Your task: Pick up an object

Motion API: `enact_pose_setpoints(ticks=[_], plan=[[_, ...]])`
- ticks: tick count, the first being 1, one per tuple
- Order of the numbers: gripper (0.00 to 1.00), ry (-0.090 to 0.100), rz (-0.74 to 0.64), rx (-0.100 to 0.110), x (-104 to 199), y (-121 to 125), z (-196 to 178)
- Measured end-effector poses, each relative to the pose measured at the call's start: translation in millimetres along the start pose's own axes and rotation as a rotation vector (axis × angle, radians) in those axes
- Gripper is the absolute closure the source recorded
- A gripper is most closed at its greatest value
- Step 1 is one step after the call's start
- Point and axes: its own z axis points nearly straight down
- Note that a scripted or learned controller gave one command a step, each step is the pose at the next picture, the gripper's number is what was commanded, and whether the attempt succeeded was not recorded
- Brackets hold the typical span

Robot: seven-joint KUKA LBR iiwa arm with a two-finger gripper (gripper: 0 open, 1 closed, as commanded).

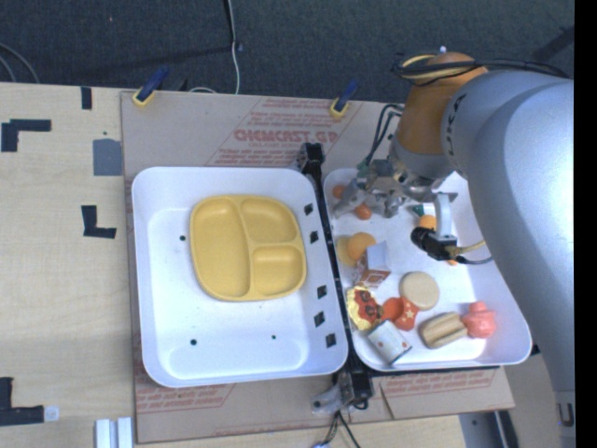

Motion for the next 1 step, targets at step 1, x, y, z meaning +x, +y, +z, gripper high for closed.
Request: enact_pose_setpoints(ticks=[1], plan=[[0.00, 0.003, 0.000, -0.003, 3.3, 0.6, -17.7]])
